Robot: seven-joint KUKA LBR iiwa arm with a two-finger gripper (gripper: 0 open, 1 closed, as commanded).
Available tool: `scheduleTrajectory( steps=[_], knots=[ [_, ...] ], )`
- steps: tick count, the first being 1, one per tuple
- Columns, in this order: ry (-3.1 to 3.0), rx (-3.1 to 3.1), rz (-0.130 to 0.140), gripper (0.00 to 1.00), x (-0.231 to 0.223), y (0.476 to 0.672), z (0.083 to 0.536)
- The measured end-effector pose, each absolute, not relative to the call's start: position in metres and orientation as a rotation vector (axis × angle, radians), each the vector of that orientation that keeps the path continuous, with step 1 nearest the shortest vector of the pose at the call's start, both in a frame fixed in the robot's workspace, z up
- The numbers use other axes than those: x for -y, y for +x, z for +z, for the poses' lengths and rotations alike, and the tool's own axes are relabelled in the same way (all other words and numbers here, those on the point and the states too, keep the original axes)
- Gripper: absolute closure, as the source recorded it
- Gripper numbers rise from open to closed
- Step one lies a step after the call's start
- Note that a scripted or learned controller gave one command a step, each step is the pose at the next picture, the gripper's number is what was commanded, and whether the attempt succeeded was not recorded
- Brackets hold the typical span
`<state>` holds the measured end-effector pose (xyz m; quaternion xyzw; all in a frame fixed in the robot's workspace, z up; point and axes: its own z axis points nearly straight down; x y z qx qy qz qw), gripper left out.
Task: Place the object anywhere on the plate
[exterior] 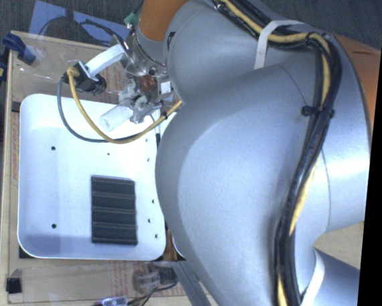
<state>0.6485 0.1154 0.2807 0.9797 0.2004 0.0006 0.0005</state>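
A dark ribbed rectangular plate (113,210) lies flat in the lower middle of the left white bin (41,168). My gripper (136,103) hangs over the bin's far right corner, well beyond the plate's far edge. A small white piece (116,116) shows just under the gripper, and I cannot tell whether it is a held object or part of the tool. The bulky grey arm (256,175) hides the right bin and anything in it.
A yellow cable (80,121) loops from the wrist over the bin's far part. A white bracket (102,63) sticks out left of the wrist. The wooden bench edge (78,283) and loose wires run along the near side.
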Motion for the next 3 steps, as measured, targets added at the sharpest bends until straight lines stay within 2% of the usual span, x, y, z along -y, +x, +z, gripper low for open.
scheduleTrajectory(
  steps=[1, 2, 3],
  knots=[
    [3.125, -0.322, -0.008, 1.0, -0.135, 0.629, 0.091],
    [3.092, -0.564, 0.001, 1.0, -0.184, 0.603, 0.213],
    [3.116, -0.401, 0.003, 1.0, -0.143, 0.627, 0.289]
  ],
)
